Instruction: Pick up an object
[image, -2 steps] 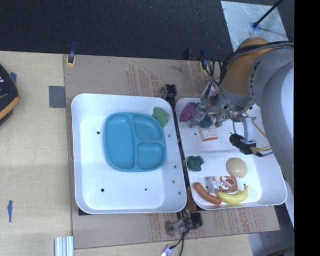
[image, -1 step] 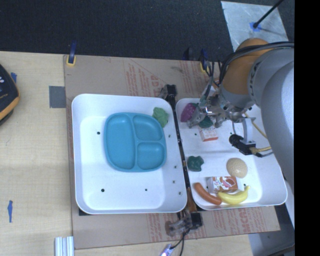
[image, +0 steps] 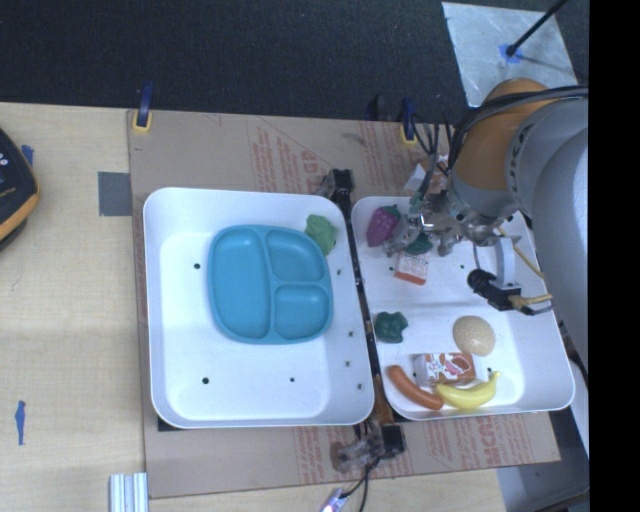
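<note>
- Camera view, looking down at a slant on two white bins side by side on a sheet of brown cardboard over a wooden bench.
- Left bin: holds a blue divided plate near its middle; a green leafy toy lies just beside the plate's far right corner.
- Right bin: holds the small objects available for picking.
- Far left corner of the right bin: a purple toy; just beside it, an orange and white packet.
- Left edge of the right bin: a dark green toy.
- Near edge of the right bin: a sausage, a red and white packet, a banana and a beige egg-shaped piece, close together.
- Arm: grey with an orange band, entering from the right.
- Gripper: over the far part of the right bin, between the purple toy and the orange and white packet; whether it is spread or closed cannot be made out, and nothing is visibly held.
</note>
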